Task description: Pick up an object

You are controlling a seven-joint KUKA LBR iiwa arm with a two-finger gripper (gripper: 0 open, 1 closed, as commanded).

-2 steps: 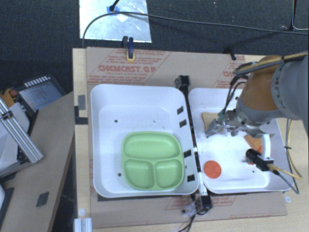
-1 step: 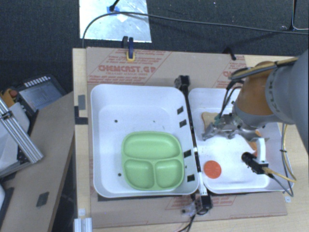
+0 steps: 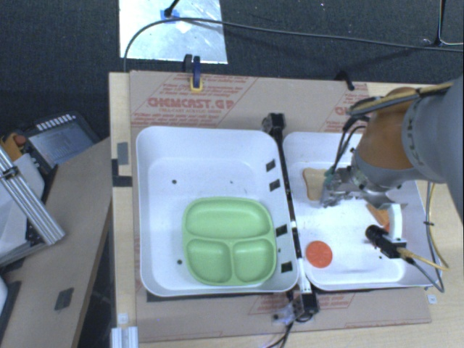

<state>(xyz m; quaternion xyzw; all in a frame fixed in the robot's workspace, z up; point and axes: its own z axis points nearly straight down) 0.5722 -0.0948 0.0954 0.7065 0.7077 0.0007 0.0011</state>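
Orange disc (image 3: pixel 319 254) lies low in the right bin (image 3: pixel 351 270), while the hand (image 3: pixel 332 196), its grip impossible to tell, sits just beside a tan slice (image 3: pixel 312 182) right of centre.

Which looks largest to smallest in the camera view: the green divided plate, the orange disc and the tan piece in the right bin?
1. green divided plate, by far the largest.
2 and 3. orange disc and tan piece look alike. The gripper hides part of the tan piece, so I won't rank them.
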